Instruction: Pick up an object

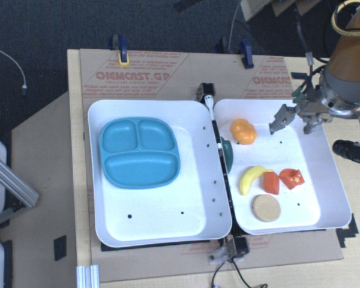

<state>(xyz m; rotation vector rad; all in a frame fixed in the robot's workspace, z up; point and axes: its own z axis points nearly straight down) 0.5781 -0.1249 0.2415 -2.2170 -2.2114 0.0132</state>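
In the right bin [324, 179] lie an orange fruit [243, 131], a yellow banana [251, 177], a red-orange piece [271, 183], a red pepper piece [293, 177] and a tan round disc [266, 208]. A dark green object [227, 153] rests against the bin's left wall. My gripper [296, 122] hangs over the far part of the right bin, to the right of the orange fruit. It is open, with its fingers [280, 119] spread wide and nothing between them.
The left bin [168, 215] holds a blue divided plate [140, 152]. Both bins sit on a cardboard sheet [168, 71] held by blue clamps [123, 48]. The grey arm with its orange band [348, 59] enters from the upper right.
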